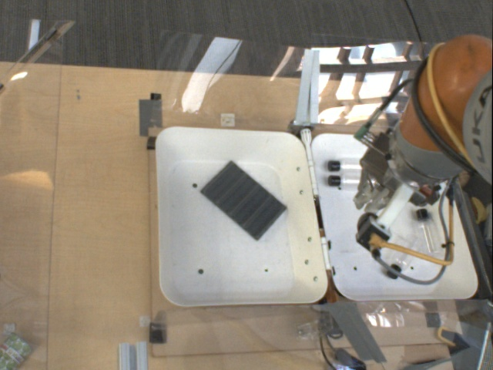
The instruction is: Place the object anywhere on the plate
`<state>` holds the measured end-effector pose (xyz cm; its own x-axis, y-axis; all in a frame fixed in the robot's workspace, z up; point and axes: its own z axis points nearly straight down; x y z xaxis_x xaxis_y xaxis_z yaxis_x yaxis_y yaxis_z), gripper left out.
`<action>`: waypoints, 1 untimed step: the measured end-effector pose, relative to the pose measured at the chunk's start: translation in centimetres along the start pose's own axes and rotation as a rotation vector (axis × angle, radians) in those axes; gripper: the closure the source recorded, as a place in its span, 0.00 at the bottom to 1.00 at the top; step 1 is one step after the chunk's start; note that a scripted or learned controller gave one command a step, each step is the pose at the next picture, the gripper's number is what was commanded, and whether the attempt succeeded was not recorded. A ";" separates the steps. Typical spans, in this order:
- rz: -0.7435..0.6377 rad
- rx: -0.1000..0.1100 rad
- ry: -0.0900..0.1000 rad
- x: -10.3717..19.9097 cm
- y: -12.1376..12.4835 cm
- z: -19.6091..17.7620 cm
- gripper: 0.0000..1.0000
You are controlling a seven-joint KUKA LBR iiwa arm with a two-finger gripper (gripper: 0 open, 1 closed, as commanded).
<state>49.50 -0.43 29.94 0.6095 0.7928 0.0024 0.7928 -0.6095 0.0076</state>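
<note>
The plate [243,200] is a flat, dark grey rectangle with fine parallel ridges along its top. It lies on the floor of the left bin [231,290], turned at a slant to the walls, slightly nearer the far edge than the near one. Its whole top face shows. In the right bin [347,280], by the left wall towards the far corner, two small black-capped pieces [333,164] lie side by side.

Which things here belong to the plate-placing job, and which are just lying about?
Job: dark ribbed plate in the left bin; two black-capped clear tubes in the right bin, probably the objects; arm.
Lying about: black bracket on the bench; metal rail.
</note>
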 end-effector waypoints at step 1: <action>0.000 0.000 0.000 0.0 0.0 0.0 0.00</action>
<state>49.50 -0.41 29.93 0.6095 0.7928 0.0021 0.7928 -0.6095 0.0075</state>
